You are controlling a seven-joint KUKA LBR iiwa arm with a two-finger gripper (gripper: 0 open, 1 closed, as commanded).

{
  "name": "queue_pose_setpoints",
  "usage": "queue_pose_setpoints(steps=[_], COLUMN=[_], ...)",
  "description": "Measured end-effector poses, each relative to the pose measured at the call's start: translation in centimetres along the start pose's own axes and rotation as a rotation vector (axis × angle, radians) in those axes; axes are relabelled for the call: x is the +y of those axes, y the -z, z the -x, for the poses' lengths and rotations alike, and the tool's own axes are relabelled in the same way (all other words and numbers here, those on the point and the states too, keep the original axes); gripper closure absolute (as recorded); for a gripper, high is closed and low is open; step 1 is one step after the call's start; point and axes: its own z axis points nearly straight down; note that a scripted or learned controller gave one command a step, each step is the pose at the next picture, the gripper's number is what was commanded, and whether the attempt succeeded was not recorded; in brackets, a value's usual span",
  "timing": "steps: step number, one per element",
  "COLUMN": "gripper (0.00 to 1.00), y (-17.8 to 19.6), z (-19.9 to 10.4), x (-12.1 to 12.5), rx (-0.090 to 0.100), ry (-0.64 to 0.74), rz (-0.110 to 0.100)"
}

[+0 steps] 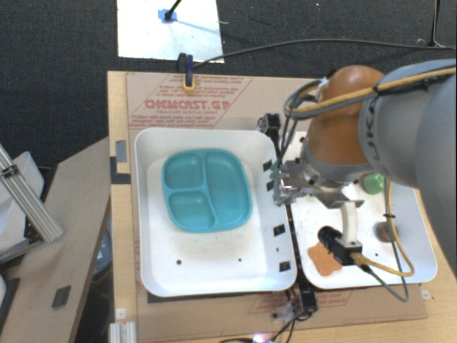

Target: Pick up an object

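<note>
My gripper (289, 185) hangs below the grey wrist and orange band, over the left edge of the right bin (421, 259), close to the wall between the two bins. An orange-brown flat piece (323, 261) lies at that bin's front left. A green object (373, 184) peeks out from behind the arm at the bin's right. A small brown object (384, 230) rests near the right wall. The arm hides much of this bin's floor.
The left bin (153, 263) holds a teal divided plate (207, 190) in its upper middle. A brown cardboard sheet (193, 98) lies under both bins. A white paper (168, 20) lies on the dark floor behind.
</note>
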Motion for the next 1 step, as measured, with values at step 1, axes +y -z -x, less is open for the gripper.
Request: queue_pose_setpoints(steps=[1], gripper=[1.0], y=[1.44], z=[-4.87], x=[1.07], rx=[0.0], ry=[-0.001], rz=[0.002])
